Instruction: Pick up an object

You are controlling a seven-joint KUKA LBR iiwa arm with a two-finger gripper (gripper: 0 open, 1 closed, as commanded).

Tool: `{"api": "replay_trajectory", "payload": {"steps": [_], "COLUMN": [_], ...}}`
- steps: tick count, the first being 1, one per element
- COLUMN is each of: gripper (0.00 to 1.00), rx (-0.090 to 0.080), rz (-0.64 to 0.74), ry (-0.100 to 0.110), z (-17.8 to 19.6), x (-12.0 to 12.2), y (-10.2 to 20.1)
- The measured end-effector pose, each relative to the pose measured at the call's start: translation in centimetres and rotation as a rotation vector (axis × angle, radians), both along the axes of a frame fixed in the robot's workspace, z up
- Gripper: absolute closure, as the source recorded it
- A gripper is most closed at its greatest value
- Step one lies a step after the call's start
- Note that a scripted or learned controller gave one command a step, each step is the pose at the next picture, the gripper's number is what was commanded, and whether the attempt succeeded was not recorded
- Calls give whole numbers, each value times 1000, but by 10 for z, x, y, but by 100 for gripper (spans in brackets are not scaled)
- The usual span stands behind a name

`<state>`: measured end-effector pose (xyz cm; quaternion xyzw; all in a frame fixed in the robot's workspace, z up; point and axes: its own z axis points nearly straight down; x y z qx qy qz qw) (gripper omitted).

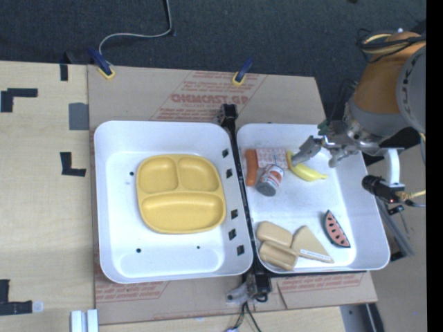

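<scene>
In the right bin (360, 206), my gripper (322, 153) hangs near the far right part, open, with nothing between its fingers. One finger (303, 150) points down-left, just above a yellow banana (306, 172). Left of the banana lie a small can (270, 179) on its side and an orange sausage (251, 166). A watermelon slice (336, 228) lies at the bin's near right. Two bread pieces (275, 244) and a pale wedge (309, 244) sit along the near edge.
The left bin (118, 185) holds a yellow divided plate (181, 192). A black clamp strip (235, 185) runs between the bins. The arm's grey and orange body (384, 81) looms over the right bin's far right corner. Cardboard lies under both bins.
</scene>
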<state>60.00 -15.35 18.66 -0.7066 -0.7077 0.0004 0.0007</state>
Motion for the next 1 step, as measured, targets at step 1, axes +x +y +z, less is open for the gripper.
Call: {"api": "replay_trajectory", "payload": {"steps": [1], "gripper": [0], "rx": [-2], "rz": [1], "ry": [-8], "z": [-97], "x": [41], "y": [10]}}
